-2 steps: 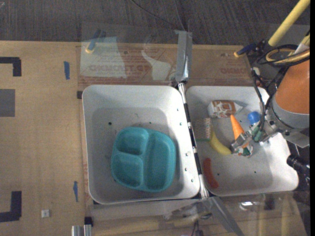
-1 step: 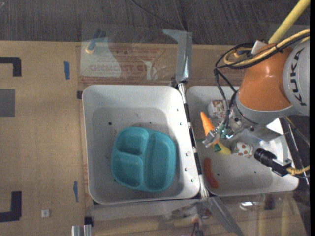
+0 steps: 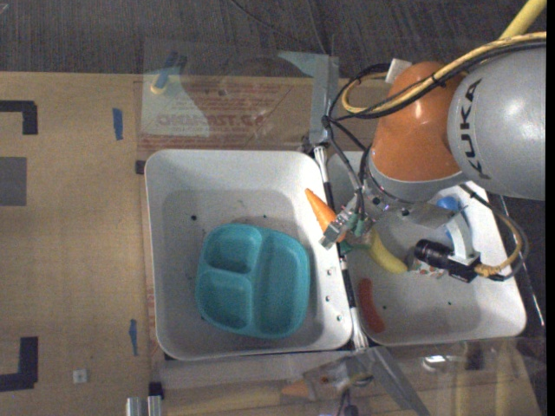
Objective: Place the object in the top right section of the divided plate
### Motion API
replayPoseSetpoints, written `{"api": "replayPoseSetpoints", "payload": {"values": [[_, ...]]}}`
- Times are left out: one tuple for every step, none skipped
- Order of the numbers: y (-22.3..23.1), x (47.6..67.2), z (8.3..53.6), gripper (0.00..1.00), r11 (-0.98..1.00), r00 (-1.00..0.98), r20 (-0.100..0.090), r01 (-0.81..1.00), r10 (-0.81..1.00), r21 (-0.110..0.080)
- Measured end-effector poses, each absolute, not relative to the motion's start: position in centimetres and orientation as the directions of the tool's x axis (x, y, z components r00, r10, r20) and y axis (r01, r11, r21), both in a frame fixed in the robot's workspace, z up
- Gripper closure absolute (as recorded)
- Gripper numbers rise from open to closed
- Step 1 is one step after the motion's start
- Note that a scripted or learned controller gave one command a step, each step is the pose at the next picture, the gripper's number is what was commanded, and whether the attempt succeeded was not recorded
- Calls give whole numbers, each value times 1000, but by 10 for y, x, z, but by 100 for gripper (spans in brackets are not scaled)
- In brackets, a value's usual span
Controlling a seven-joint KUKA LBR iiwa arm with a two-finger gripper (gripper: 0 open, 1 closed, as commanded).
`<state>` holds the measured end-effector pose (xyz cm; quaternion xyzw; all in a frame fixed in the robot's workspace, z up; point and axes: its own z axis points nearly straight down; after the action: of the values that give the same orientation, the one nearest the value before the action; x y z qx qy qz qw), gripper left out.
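Gripper (image 3: pixel 340 228) over seam between bins, finger state impossible to tell. Carrot (image 3: pixel 318 208) touching it at ten o'clock, long axis ten-to-four, resting on left bin wall. Teal plate (image 3: pixel 253 279) lies at eight o'clock of gripper.

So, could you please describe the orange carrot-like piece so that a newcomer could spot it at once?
Start at the left white bin, which holds the teal divided plate. Go to that bin's right wall, beside the gripper. The carrot leans there, a small pointed orange wedge, unlike the yellow banana and the red sausage-shaped piece in the right bin.
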<state>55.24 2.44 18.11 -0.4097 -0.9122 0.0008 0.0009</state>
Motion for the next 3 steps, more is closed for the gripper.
{"api": "replayPoseSetpoints", "payload": {"values": [[101,586,238,100,654,-654,1,757,757,-3],[125,535,353,100,684,-684,0,730,730,-4],[117,480,298,100,752,-752,2,659,659,-5]]}}
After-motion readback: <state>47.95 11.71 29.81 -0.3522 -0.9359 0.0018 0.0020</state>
